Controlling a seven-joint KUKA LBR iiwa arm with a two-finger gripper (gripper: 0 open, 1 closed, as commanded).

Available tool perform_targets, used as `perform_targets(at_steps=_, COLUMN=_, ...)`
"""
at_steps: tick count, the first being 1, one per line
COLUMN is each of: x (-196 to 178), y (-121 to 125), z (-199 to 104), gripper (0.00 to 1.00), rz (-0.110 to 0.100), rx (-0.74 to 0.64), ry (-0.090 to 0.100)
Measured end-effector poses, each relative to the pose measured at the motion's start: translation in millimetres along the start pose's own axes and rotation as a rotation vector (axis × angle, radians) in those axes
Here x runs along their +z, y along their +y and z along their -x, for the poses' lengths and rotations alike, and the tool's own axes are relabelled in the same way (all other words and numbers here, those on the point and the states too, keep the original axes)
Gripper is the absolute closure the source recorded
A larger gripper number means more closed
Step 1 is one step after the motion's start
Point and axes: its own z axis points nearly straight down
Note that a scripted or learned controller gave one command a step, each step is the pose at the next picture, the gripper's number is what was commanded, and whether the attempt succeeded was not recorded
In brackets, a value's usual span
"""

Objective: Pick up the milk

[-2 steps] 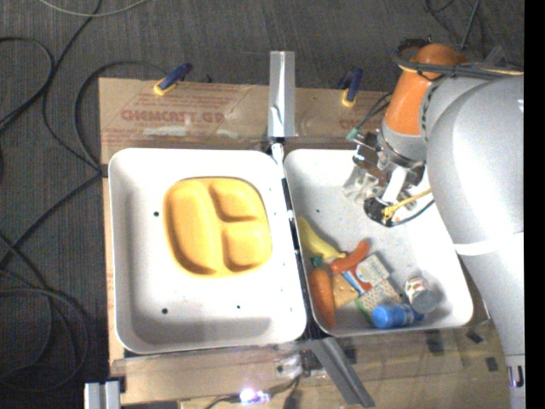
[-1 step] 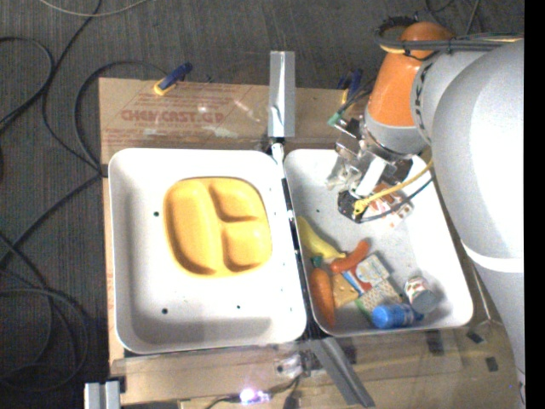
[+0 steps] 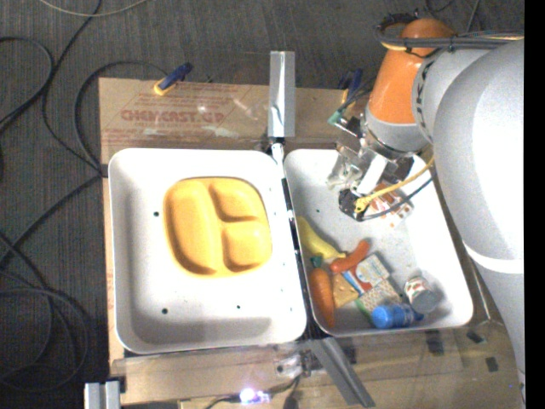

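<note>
The milk (image 3: 372, 272) is a small white carton with red and blue print, lying on its side in the lower part of the right bin (image 3: 443, 228). It rests among other toy foods, with a red sausage (image 3: 351, 258) touching its upper left. My gripper (image 3: 354, 184) hangs over the upper middle of the right bin, well above and a little left of the milk in the view. Nothing shows in its grasp. Yellow and dark cables loop beside it.
The right bin also holds a yellow banana (image 3: 318, 243), a carrot (image 3: 321, 291), a cracker (image 3: 343, 290), a blue bottle (image 3: 392, 316) and a small can (image 3: 421, 293). A yellow divided plate (image 3: 219, 224) sits in the left bin (image 3: 136, 296).
</note>
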Motion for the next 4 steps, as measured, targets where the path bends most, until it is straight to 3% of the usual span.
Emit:
perform_targets(at_steps=1, x=0, y=0, z=0, gripper=0.0, rz=0.0, rx=0.0, ry=0.0)
perform_targets(at_steps=2, x=67, y=12, z=46, gripper=0.0, rz=0.006, rx=-0.048, ry=0.003)
perform_targets(at_steps=3, x=41, y=81, z=88, gripper=0.0, rz=0.008, rx=-0.023, ry=0.003)
perform_targets(at_steps=4, x=76, y=92, z=100, gripper=0.0, rz=0.032, rx=-0.047, ry=0.014)
